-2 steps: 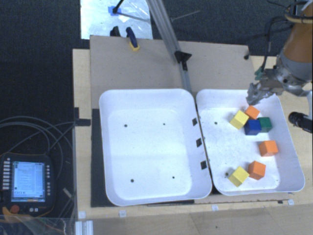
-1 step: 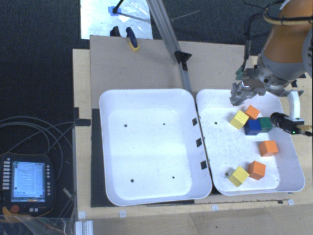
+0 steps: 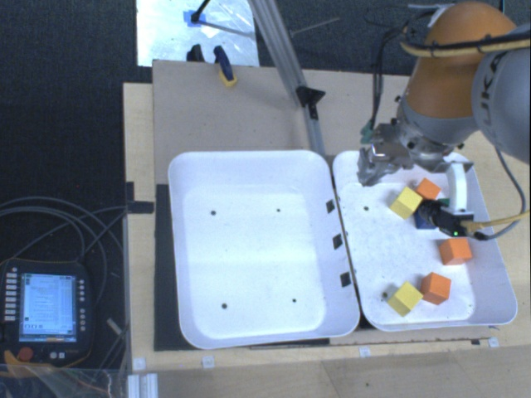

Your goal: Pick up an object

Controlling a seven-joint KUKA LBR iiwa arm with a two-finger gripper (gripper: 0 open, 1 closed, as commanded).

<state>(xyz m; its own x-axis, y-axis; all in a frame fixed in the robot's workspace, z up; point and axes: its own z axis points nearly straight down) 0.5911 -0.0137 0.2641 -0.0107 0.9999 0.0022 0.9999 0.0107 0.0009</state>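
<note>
In the right bin (image 3: 377,247) lie several small blocks. A yellow block (image 3: 406,202) and an orange block (image 3: 428,189) sit near the bin's back, with a small blue piece (image 3: 426,215) just beside them. Farther forward are an orange block (image 3: 455,250), another orange block (image 3: 436,288) and a yellow block (image 3: 405,298). My gripper (image 3: 376,166) hangs over the back left corner of the right bin, to the left of the yellow and orange pair and apart from them. I see no block in it.
The left bin (image 3: 249,247) sits beside the right one, their rims meeting at the middle. A slanted metal pole (image 3: 282,48) crosses the back of the bench. A white part and cables (image 3: 458,201) hang off the arm over the right bin.
</note>
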